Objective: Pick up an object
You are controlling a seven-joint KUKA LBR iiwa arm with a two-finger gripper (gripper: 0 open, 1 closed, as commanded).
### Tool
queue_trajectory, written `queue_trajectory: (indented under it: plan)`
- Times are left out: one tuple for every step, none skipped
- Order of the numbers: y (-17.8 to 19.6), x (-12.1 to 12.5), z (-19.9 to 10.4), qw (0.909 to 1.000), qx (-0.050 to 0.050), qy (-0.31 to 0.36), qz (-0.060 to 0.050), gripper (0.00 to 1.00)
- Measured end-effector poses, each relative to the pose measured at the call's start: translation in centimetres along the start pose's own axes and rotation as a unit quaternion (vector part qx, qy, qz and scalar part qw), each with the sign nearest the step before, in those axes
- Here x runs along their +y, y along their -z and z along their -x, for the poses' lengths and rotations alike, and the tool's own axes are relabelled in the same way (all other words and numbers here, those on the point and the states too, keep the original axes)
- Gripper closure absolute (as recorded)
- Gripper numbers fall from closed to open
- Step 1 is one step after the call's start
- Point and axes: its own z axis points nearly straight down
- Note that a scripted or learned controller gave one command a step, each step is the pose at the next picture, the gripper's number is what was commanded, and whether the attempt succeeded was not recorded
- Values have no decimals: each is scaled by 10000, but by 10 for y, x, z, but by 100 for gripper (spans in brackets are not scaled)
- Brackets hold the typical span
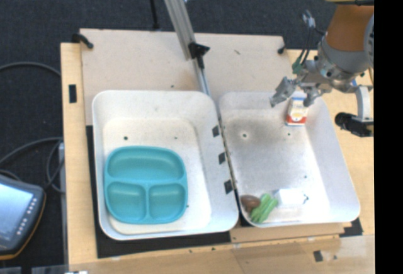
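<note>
the gripper [293, 95] is seen over the far right corner of the right bin [327, 159], its fingers spread apart with nothing gripped between them. just beside it a small red and white carton [296, 114] is stood on the bin floor. at the near edge a green object [265, 208], a brown object [250, 202] and a white object [291, 196] are clustered. a teal divided tray [146, 184] is laid in the left bin [126, 109].
</note>
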Motion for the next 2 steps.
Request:
queue_trajectory:
  plan:
    - [12, 1, 1, 10000, -10, 22, 13, 100]
    - [-34, -11, -50, 10000, 21, 0, -21, 100]
